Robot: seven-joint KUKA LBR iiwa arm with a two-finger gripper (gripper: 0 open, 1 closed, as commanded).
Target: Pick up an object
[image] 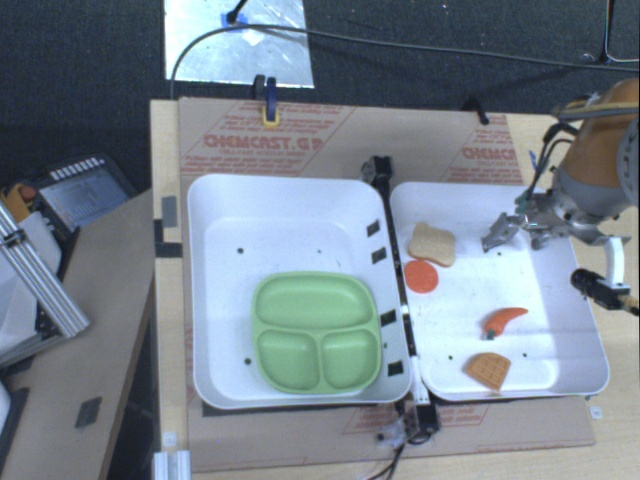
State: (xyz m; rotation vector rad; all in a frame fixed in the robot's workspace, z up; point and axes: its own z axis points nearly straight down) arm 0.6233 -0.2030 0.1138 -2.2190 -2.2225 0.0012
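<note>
Nearest the camera in the right bin [575, 368]: a waffle-looking orange piece [488, 370], then a little red-orange chili-shaped thing [504, 320] just beyond it. Further in, a red disc [421, 277] hugging the divider side, touching a tan bread-slice toy [432, 243] behind it. Probably all light plastic play food, stiff and a bit slick, so likely to skid or pop out of a pinch. Best bet looks like the bread slice, gripped across its flat sides, or the chili across its narrow middle. Over in the left bin [215, 208], just a green divided plate [316, 330]. Farther back on the right, gripper [505, 231] hanging above the bin's far corner, fingers spread, nothing between them, pointed down-left toward the bread, wrist angled in from the right edge.
</note>
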